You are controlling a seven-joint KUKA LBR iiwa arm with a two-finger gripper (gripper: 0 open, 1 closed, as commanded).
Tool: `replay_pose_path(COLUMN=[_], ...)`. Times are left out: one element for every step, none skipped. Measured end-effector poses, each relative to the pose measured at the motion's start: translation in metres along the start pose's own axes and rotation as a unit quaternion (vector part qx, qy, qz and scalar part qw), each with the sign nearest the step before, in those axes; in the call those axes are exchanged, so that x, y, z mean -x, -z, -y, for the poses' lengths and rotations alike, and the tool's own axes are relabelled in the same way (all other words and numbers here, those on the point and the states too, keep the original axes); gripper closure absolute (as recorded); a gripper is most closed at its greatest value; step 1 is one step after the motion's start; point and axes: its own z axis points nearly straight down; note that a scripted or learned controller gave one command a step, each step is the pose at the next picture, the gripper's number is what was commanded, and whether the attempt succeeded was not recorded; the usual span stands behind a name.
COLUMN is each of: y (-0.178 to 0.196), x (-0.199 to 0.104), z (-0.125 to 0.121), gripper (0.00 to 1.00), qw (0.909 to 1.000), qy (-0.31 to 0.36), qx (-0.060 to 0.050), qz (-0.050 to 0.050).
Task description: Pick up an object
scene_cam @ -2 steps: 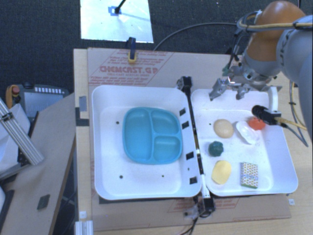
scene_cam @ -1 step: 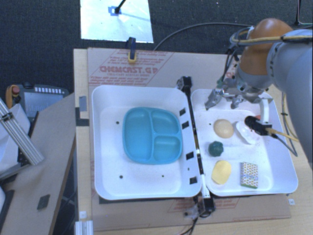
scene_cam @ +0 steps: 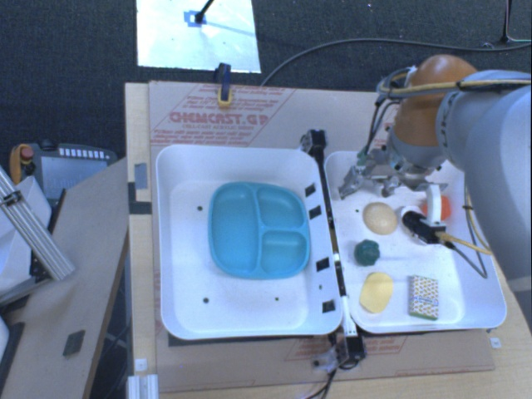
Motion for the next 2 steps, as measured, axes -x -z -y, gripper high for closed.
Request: replay_pose_path(y=[0.014, 0.079], x=[0.000, -0.002], z=[-0.002, -0.008], gripper=[1.00, 1.00], qw=[1.0000, 1.0000], qy=[0.000, 0.002], qx=[0.003, 0.005], qz=[0.000, 0.000])
